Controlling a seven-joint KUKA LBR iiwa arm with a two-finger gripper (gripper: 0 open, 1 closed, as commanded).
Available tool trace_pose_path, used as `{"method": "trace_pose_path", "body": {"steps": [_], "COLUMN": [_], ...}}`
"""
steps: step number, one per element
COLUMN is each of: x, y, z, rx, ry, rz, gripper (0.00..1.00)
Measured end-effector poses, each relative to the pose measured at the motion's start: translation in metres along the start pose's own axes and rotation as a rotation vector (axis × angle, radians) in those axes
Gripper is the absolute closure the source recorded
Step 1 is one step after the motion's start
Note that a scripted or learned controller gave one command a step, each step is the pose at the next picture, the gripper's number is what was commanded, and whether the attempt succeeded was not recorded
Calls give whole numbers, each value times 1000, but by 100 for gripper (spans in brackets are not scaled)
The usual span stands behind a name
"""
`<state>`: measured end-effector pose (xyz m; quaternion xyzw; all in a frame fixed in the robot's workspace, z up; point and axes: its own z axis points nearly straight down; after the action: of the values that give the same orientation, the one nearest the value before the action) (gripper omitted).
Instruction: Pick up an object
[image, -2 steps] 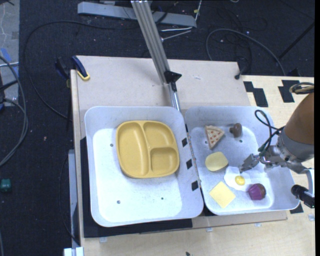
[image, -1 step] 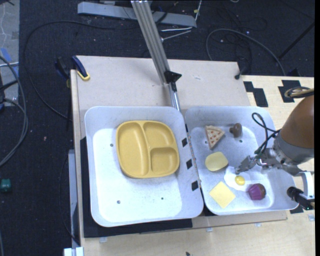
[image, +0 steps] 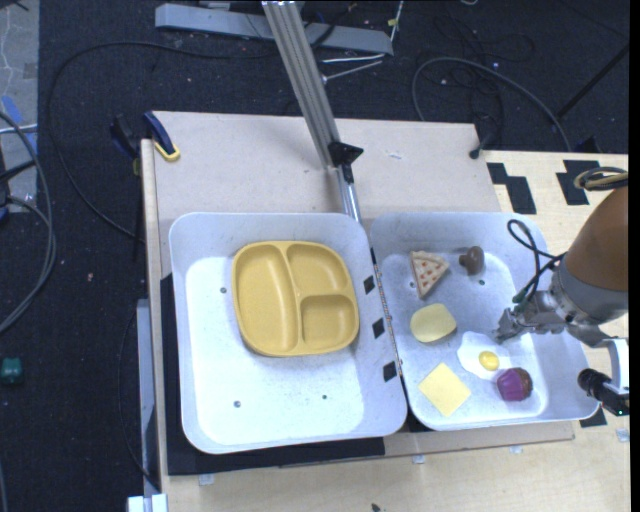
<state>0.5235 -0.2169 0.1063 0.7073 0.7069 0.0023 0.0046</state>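
The gripper (image: 507, 328) is hanging low over the right bin (image: 455, 232), just above the fried egg (image: 480, 357); whether it is spread or pressed together cannot be told. Around it are lying a pizza slice (image: 428, 271), a brown piece (image: 471, 260), a pale yellow round (image: 433, 323), a cheese square (image: 444, 388) and a purple piece (image: 514, 383) (all toy food). The left bin (image: 200, 300) is holding a yellow divided tray (image: 296, 297).

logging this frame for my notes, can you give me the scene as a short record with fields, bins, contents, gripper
left bin: holds a yellow divided tray
right bin: holds toy food
right bin contents: pizza slice, brown piece, pale yellow round piece, fried egg, yellow cheese square, purple piece
gripper: low over right bin, just above the fried egg
held: nothing seen between fingers
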Motion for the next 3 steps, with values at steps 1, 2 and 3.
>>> {"method": "trace_pose_path", "body": {"steps": [1, 2, 3], "x": [8, 11, 11], "y": [3, 7, 8], "z": [-46, -89, -115], "rx": [6, 4, 6], "ry": [1, 1, 1], "rz": [-4, -4, -4], "gripper": [100, 100, 100]}}
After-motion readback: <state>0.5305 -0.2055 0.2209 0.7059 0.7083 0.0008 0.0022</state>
